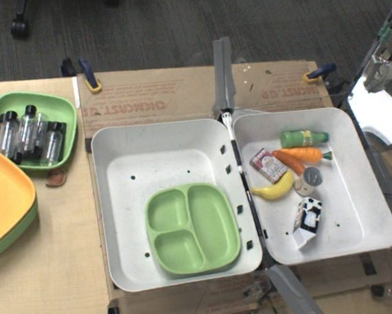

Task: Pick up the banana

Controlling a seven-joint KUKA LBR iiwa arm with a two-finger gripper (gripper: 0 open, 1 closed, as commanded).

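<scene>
Right bin [363, 171]: banana [275, 188] lying near the left wall, touching a small red packet [268, 164] and a carrot [299, 155]; green bottle [304, 137], grey disc, possibly a lid [312, 176], black-and-white carton [308, 219]. Left bin [117, 195]: green divided tray [192, 227]. Jaws: state cannot be told

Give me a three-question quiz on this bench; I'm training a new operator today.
1. True or false: the banana lies in the left bin.
2. Which thing touches the banana's right end: A) green bottle B) grey round can C) green tray?
3. How many compartments does the green tray have?

Key: 1 false, it lies in the right bin; 2 B; 3 three.
</scene>
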